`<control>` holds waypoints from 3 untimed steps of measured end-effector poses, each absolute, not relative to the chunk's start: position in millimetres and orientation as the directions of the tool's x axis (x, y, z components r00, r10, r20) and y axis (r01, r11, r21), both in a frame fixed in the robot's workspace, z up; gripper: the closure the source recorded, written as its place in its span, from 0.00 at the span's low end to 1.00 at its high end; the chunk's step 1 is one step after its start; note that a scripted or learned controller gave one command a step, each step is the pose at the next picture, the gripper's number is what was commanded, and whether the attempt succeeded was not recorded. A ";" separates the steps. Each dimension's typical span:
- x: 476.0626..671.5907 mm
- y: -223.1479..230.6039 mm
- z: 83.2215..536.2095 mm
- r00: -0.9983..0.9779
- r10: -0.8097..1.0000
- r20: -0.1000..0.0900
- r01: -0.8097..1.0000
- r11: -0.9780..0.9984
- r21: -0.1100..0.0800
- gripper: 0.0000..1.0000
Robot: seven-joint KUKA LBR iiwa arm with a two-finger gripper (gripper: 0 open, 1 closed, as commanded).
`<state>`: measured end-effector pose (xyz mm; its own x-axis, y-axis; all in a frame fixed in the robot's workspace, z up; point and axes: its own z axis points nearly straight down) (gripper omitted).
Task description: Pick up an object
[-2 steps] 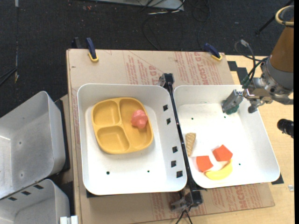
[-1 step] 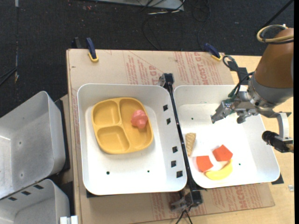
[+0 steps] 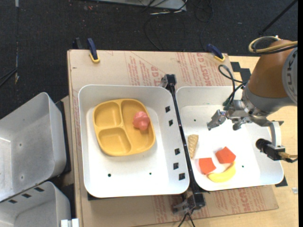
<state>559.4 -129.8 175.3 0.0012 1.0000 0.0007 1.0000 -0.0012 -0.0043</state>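
Two white bins sit side by side on the cardboard-topped bench [image 3: 123, 63], split by a black divider bar [image 3: 179, 131]. Left bin [image 3: 90, 174] holds a yellow divided plate [image 3: 116, 136] with a pink lump [image 3: 141, 120] in its upper right compartment. Right bin [image 3: 199, 96] has a tan wafer-like piece [image 3: 192, 144] near its left wall, two orange-red blocks [image 3: 225, 155] [image 3: 206, 165] lower centre, and a yellow banana-shaped piece [image 3: 222, 175] just under them, touching or nearly so. More white bins [image 3: 28, 136] off the bench at left of frame, partly cut off. Clamps [image 3: 93, 50] on the bench's upper edge, cables on dark floor at top. Arm [image 3: 272, 79] enters from right, orange band cut by the frame edge; it covers the right bin's upper right corner. Hand [image 3: 218, 119] sits over the upper middle of the right bin, above bare floor; small and blurred, so cannot tell whether its fingers are spread or closed, nothing seen between them. A black fitting [image 3: 267, 148] hangs off the wrist at right. Blocks and banana lie below the hand in frame, well apart; wafer lower left of it, nearer.
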 end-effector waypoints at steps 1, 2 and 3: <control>559.0 -129.6 132.0 0.002 1.000 0.001 1.000 -0.002 -0.005 0.00; 560.3 -129.9 144.8 0.002 1.000 0.000 1.000 -0.002 0.001 1.00; 567.5 -136.8 203.4 -0.002 1.000 -0.002 1.000 0.002 0.006 1.00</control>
